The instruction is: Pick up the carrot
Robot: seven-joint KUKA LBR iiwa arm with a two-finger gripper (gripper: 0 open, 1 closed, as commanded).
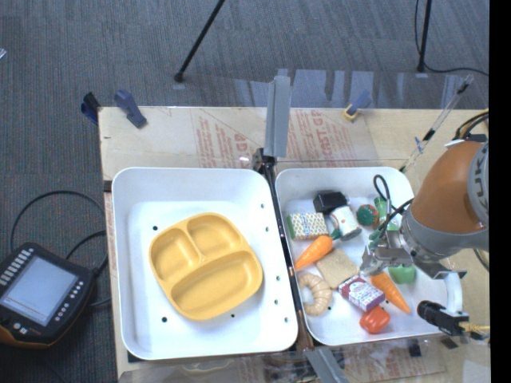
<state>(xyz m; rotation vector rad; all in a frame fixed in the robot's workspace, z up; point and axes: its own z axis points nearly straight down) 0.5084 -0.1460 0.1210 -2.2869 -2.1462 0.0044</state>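
Note:
Two carrots lie in the right bin [345, 174]. One carrot [314, 250], orange with a green top, lies at a slant near the bin's left wall. The other carrot [390, 292] lies near the right side, its green top [403, 274] close under the wrist. My gripper [374, 262] hangs low over the right bin, just up and left of this second carrot, and nothing shows held in it. The grey wrist and the orange band [453, 190] cover the bin's right edge.
The right bin also holds a checkered block [306, 225], a black item [329, 202], a white can [345, 222], a tan slab [337, 267], a pale curled piece [315, 292], a red-and-white box [362, 294] and a red fruit [375, 319]. A yellow divided plate [206, 266] lies in the left bin [136, 190].

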